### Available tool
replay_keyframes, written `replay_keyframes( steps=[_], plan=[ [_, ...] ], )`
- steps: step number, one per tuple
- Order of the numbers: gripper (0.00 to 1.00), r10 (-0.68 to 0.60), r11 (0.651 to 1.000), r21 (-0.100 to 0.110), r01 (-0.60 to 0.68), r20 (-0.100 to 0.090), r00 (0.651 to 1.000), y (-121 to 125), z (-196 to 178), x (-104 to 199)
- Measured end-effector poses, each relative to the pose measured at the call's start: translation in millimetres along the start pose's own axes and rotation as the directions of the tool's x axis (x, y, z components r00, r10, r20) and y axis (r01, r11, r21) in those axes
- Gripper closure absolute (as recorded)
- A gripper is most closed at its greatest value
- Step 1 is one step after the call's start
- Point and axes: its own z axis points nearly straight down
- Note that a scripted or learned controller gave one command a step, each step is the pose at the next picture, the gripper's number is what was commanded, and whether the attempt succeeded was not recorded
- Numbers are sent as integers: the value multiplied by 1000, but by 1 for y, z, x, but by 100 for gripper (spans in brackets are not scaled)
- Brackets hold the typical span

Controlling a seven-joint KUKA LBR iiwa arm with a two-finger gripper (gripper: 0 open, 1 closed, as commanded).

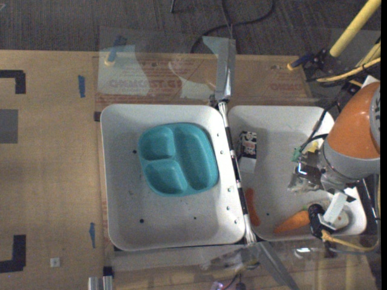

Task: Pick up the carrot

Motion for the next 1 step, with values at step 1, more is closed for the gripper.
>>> replay_keyframes(
  steps=[1],
  plan=[
    [100, -435, 900, 0, 435, -1, 900, -16, -19, 43]
  ],
)
